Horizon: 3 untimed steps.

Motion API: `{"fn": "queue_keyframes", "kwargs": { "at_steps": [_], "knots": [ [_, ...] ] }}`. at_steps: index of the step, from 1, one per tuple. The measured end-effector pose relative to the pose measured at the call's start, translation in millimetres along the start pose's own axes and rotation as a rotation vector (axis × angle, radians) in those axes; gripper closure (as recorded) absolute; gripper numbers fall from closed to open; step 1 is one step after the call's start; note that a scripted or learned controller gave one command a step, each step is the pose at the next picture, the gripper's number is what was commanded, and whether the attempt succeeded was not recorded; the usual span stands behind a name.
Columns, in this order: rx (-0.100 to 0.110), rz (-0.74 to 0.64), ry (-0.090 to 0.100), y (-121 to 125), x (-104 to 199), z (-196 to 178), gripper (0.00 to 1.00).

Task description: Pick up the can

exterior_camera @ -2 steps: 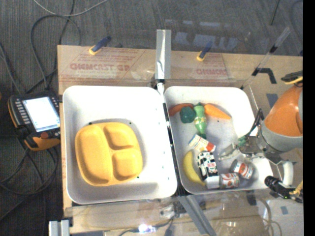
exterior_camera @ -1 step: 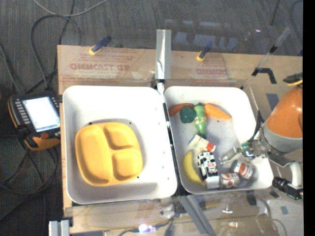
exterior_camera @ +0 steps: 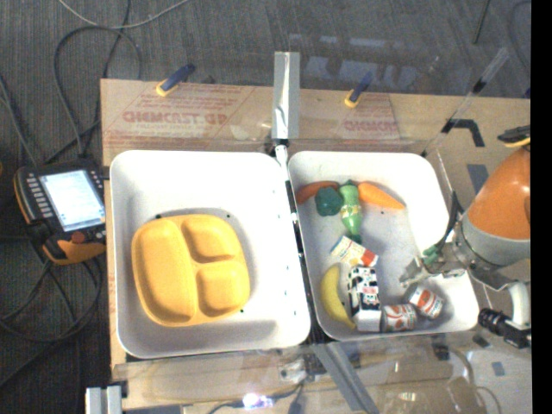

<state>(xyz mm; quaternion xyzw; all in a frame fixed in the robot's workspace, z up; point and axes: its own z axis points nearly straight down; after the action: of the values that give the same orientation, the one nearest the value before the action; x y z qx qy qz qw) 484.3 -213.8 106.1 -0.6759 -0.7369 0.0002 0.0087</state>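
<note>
Arm's hovering just above the can [exterior_camera: 426, 301] in the right bin [exterior_camera: 405, 166]; can't tell the jaws' state, next it needs to drop straight down.

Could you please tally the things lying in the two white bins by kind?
Tray: 1
Cans: 2
Banana: 1
Carrots: 2
Green items: 2
Cartons: 2
Total: 10

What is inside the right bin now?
The right bin holds two cans, a banana, cartons, carrots and green pieces. The end effector covers part of its floor.
</note>
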Motion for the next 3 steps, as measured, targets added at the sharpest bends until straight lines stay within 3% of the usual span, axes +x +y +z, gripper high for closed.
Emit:
{"fn": "queue_keyframes", "kwargs": {
  "at_steps": [1,2,3],
  "knots": [
    [0.001,0.0,0.001,-0.2,0.2,0.2,0.0],
    [0.0,-0.066,-0.003,-1.5,-5.5,0.7,0.0],
    [0.001,-0.069,0.0,-0.1,-4.1,-4.1,1.0]
  ]
}}
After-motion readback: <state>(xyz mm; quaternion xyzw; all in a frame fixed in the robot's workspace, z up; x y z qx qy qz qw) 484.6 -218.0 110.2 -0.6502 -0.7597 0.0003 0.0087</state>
